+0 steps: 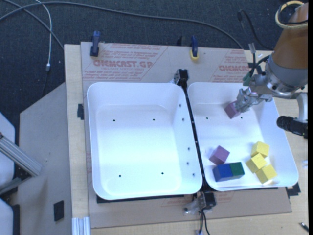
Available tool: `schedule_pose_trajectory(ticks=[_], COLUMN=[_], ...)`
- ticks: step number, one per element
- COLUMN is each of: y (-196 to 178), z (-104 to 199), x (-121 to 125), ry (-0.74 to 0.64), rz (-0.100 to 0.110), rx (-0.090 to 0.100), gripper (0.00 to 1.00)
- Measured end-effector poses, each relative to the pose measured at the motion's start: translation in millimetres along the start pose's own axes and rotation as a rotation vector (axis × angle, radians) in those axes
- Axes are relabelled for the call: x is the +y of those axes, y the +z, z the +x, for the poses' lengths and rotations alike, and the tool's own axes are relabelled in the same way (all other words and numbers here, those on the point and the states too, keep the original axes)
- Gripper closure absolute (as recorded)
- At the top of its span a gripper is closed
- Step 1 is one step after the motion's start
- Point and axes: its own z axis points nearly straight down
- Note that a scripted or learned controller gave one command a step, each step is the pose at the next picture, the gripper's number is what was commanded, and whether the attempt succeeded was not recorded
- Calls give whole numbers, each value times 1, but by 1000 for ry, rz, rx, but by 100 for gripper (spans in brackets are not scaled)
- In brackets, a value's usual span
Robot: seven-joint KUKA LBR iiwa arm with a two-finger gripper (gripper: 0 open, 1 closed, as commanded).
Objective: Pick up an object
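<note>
In the right bin (288, 153) my gripper (241, 104) reaches down from the arm at the upper right. Its fingers are shut on a small mauve block (231, 110), which sits at their tips near the bin's back middle. Whether the block rests on the bin floor or hangs just above it, I cannot tell. Toward the front of the same bin lie a purple block (219, 154), a blue block (224, 172) with a green block (237, 169) against it, and three yellow blocks (260, 161) clustered at the front right.
The left bin (93, 146) stands beside the right one, their rims meeting along a black divider (190, 126). Blue and yellow clamps (95, 39) hold the board at the back. A black fitting (292, 125) juts in at the right edge.
</note>
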Motion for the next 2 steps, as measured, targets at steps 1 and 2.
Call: schedule_pose_trajectory(ticks=[1,2], y=[8,6], z=[56,109], x=[18,37], ry=[-1,0], rz=[0,-1], rx=[0,0], gripper=[100,100])
